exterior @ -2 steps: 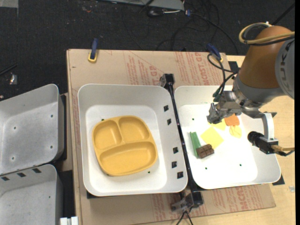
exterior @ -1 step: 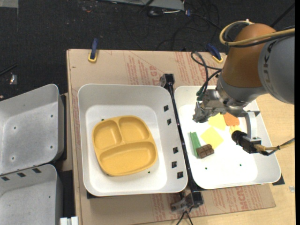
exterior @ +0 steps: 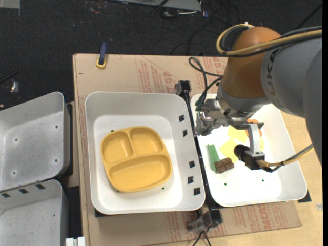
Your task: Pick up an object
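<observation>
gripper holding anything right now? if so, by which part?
Cannot tell. The gripper is over the right white bin, its tip masked by the arm. The green rectangular block and brown block lie on the bin floor.

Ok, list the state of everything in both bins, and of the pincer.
Plate: right side up, flat in the left bin, compartments bare.
Green block: lying flat in the right bin, ungripped.
Brown block: lying flat at the green block's near end, ungripped.
Yellow piece: flat, partly hidden under the arm.
Pincer: over the right bin's left side; open or shut can't be told.
</observation>
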You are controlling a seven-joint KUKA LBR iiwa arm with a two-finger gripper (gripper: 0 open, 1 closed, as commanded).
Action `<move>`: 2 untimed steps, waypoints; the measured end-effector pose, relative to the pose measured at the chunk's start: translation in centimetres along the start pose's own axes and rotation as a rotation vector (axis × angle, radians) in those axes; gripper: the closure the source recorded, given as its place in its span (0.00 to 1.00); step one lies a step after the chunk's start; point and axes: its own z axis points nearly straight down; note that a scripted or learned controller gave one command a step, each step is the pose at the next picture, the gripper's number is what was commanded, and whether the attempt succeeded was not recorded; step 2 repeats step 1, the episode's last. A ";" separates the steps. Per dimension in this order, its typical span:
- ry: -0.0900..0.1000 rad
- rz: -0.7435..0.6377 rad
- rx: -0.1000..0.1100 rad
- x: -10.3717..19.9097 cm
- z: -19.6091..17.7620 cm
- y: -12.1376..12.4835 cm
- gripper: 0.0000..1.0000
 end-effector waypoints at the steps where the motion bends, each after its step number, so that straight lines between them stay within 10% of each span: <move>1: 0.000 -0.001 -0.001 5.4 0.1 -0.1 1.00; 2: 0.000 -0.001 -0.001 5.4 0.1 -0.1 1.00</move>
